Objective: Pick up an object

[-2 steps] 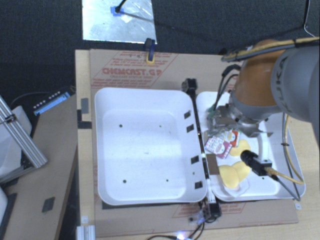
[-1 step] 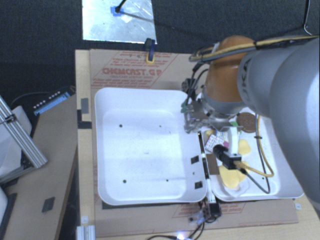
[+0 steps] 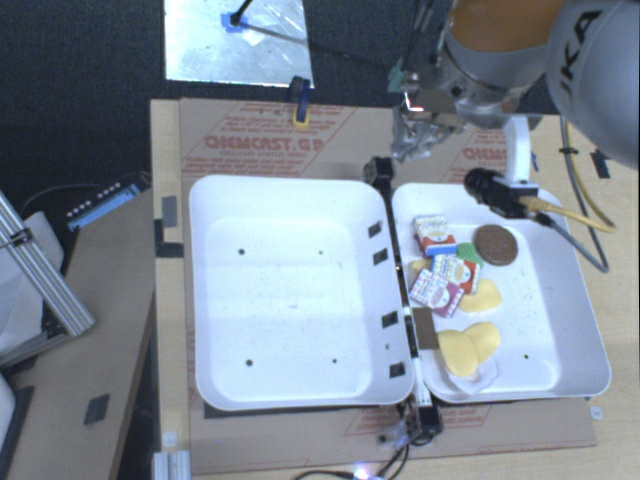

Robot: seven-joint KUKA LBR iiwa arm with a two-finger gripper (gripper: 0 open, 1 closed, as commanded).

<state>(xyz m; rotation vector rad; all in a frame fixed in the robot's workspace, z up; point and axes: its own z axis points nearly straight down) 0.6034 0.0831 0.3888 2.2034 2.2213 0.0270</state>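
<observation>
Camera view: two white bins sit side by side on a brown cardboard sheet [image 3: 265,140] with red words on it.
Left bin [image 3: 215,268]: it is in the middle of the frame. Its white floor has four small dark dots.
Right bin [image 3: 560,318]: it is at the right of the frame. A small heap of things lies along its left side.
In the heap: a red and white box [image 3: 433,233] at the top, a brown round disc [image 3: 495,245] just to its right, a spotty packet [image 3: 432,290] below the box, and two yellow lumps [image 3: 468,348] at the bottom.
Gripper [image 3: 410,146]: it hangs over the cardboard, just above the top edge of the right bin. It looks blurry, so I cannot tell if it is spread or pressed together.
Box and gripper: the red and white box is the closest thing to the gripper. It lies lower in the frame and a little to the right, apart from the gripper.
In the way: black clips [image 3: 385,258] run down the wall between the two bins, right beside the heap.
Around: a shiny silver sheet [image 3: 237,26] lies at the upper left of the frame. A yellow and blue clamp [image 3: 300,103] sits at the top edge of the cardboard. A metal frame [image 3: 35,278] stands at the far left.
</observation>
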